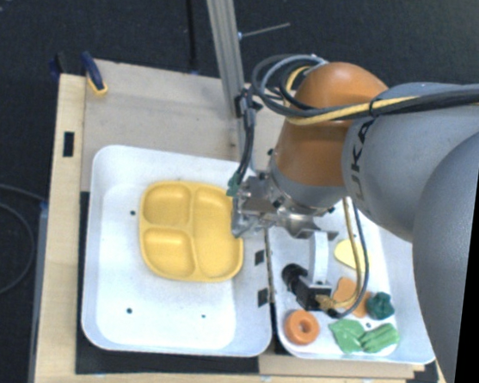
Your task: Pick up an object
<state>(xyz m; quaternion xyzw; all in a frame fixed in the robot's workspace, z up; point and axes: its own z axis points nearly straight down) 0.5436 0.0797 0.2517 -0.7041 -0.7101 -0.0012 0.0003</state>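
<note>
I see the yellow plate point(190, 230) lying in the left bin point(105, 300). It has three hollows. The big grey and orange arm point(426, 157) leans in, and its gripper point(252, 212) hangs right at the plate's right edge. I cannot tell if the gripper is wide or narrow. The things to pick lie to the right of the plate, in the other bin point(315, 353). They are an orange ring point(301, 326), some green pieces point(363, 336), a small orange lump point(345, 290) and a yellow bit point(349, 253) partly hidden by the arm.

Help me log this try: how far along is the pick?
Nothing looks picked yet: the yellow tray lies in the left bin, the orange ring in the right bin. The gripper sits low at the tray's right edge. Gripping and lifting remain.
</note>
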